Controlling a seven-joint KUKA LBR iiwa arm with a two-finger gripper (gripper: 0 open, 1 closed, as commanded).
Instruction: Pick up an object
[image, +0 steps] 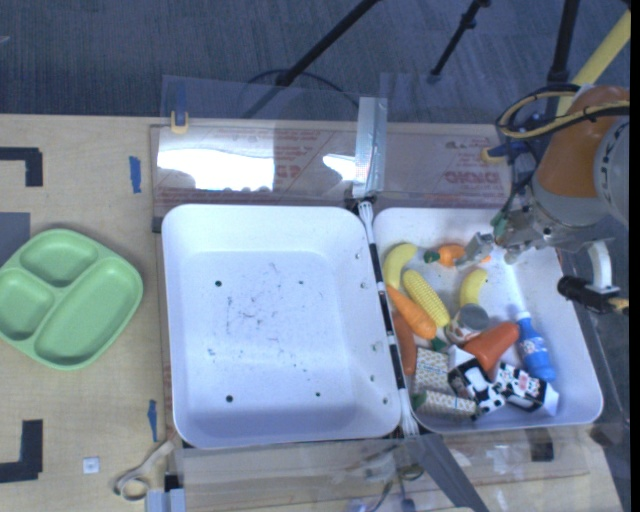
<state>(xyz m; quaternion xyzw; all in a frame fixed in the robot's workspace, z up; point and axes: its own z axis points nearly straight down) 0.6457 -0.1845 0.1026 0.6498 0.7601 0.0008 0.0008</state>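
**Above the right bin, nothing picked yet**

My gripper (497, 243) hangs over the far end of the right bin (585, 345); I cannot tell how the jaws stand. The toys crowd the bin's left and near side: banana (398, 263), corn (424, 297), bottle (531, 347). I'd drop on the small yellow piece (473, 287), which lies a little apart. Red print on the panel (440, 165) behind is unreadable.

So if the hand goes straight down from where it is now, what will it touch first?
Probably the small yellow banana, which lies just below the hand in the right bin, with a little carrot beside it. Depth is unclear from this slanted view, so it could miss and meet bare bin floor.
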